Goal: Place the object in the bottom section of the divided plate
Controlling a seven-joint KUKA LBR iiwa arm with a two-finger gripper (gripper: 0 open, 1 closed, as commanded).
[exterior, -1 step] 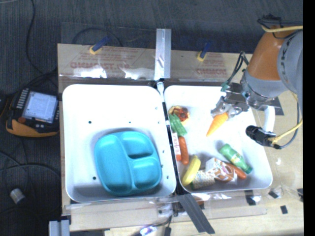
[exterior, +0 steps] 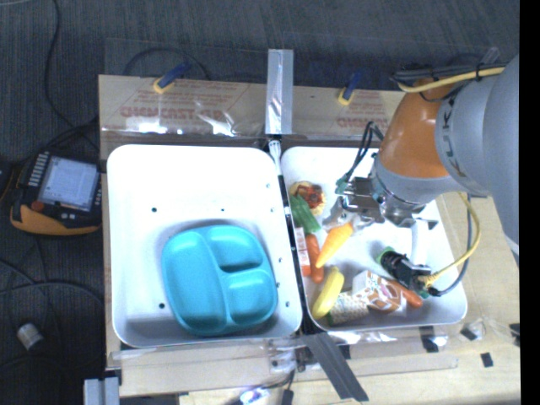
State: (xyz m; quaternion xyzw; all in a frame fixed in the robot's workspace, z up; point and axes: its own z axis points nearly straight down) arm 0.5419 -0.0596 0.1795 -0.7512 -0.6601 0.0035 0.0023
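The plate (exterior: 190,268) is smooth teal plastic, a rounded square moulded into 3 sunken sections: 1 large at the view's left, 2 smaller at its right. It lies flat in the lower half of the left bin (exterior: 143,167), a shallow white tray with rounded corners.

The right bin (exterior: 325,163) holds a cluster of glossy toy foods along its left side. Closest to the gripper (exterior: 359,205) is a tapered orange-yellow piece (exterior: 336,239), smooth and slightly curved. Its long axis runs from lower left to upper right in the view, and its upper end points at the gripper, just below it. I cannot tell whether the 2 touch, or whether the gripper is spread or closed.

Left of that piece lies a green piece (exterior: 305,215), with a darker red one (exterior: 310,194) above it and a slim orange one (exterior: 313,251) below. A yellow oblong (exterior: 327,289) lies lower still, slanted the same way as the orange-yellow piece. Beside it is a crinkled printed packet (exterior: 371,298).
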